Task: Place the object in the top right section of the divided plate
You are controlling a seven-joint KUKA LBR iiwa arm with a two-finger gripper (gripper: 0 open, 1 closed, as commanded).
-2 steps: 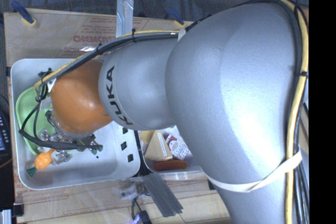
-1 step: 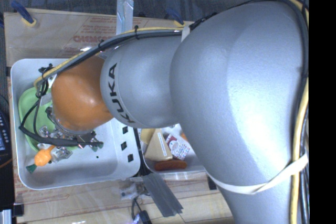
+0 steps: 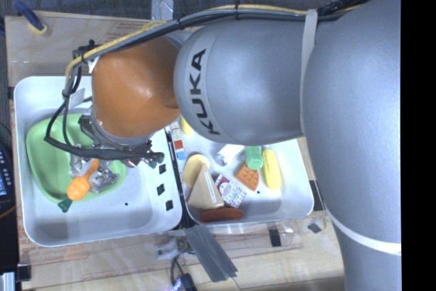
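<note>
- Arm (image 3: pixel 272 71): smooth grey shell, glossy orange band (image 3: pixel 133 92) above the wrist, reaching in from the right and covering much of both bins.
- Gripper (image 3: pixel 102 174): metal, low over the green divided plate (image 3: pixel 41 153) in the left bin (image 3: pixel 88 228). Can't tell how its jaws stand; the wrist and cables hide them.
- Plate: matte light green plastic, rounded rim, mostly hidden under the wrist.
- Toy carrot (image 3: pixel 77 189): orange, tapered, smooth plastic with a green leafy end. It lies at the plate's lower edge, just beside the gripper; contact unclear. Long axis runs diagonal, green end pointing lower left.
- Right bin (image 3: pixel 300 204): white, shallow, holds toy food: a beige wedge (image 3: pixel 202 189), waffle-textured orange piece (image 3: pixel 248 177), yellow corn (image 3: pixel 271 168), a green piece (image 3: pixel 253 157), brown sausage (image 3: pixel 219 215).
</note>
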